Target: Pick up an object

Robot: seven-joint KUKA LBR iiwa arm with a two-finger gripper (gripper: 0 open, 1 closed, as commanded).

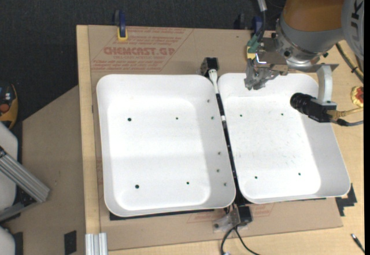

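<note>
The arm's gripper (255,81) hangs over the right bin's (289,155) far edge. Its fingers are blurred; their state can't be told. The arm is cut off at top.

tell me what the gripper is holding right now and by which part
Nothing that can be seen. The gripper hangs over the far edge of the right bin, and no object shows between its fingers.

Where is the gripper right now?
The gripper hangs over the far left corner of the right bin, close to the divider between the two bins, in the upper right of the camera view.
</note>
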